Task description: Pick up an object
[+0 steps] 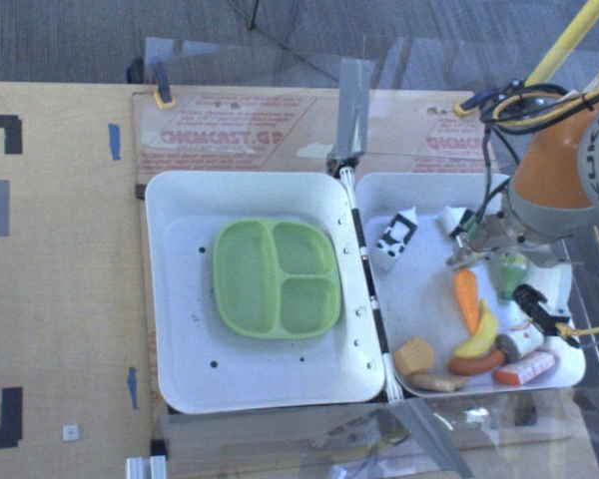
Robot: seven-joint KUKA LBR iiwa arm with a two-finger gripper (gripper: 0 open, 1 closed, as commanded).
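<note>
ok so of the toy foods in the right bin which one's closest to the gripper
The orange carrot, lying just below the gripper. The yellow banana, red sausage and tan bread piece lie further toward the bin's near edge.

Cardboard sheet (pixel 242 128): red print, perhaps "CHEMCAST", blurred.

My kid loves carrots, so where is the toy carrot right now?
The carrot lies in the right bin, just above the banana and below the gripper.

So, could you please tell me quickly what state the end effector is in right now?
End effector: cannot be told; it sits low in the right bin, just above the carrot.
</note>
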